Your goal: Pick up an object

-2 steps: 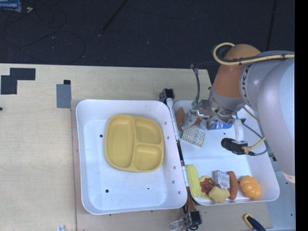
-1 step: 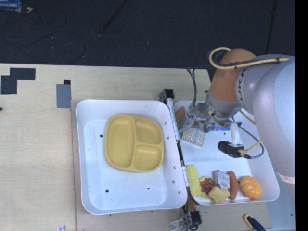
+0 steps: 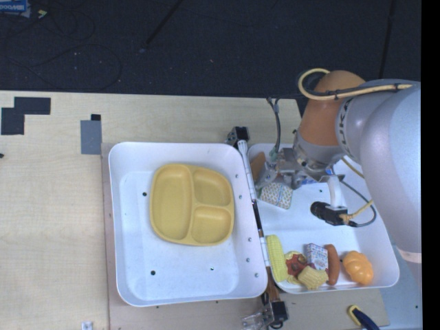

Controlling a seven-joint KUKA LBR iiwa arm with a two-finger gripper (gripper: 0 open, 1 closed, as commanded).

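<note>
My gripper (image 3: 283, 175) hangs low over the upper left part of the right bin (image 3: 385, 253), under the orange band of the arm. A small white pouch with a speckled pattern (image 3: 277, 196) lies directly below it, touching or nearly touching the gripper's tip. A brown object (image 3: 258, 164) leans by the bin's left wall, just left of the gripper. Along the bin's front edge lie a yellow corn cob (image 3: 275, 256), a small patterned block (image 3: 317, 254), a red-brown sausage (image 3: 333, 263) and an orange fruit (image 3: 357, 267).
The left bin (image 3: 130, 267) holds a yellow divided plate (image 3: 192, 203). A black cable end (image 3: 328, 213) trails from the arm over the middle of the right bin. The arm's grey bulk covers the right bin's far right side.
</note>
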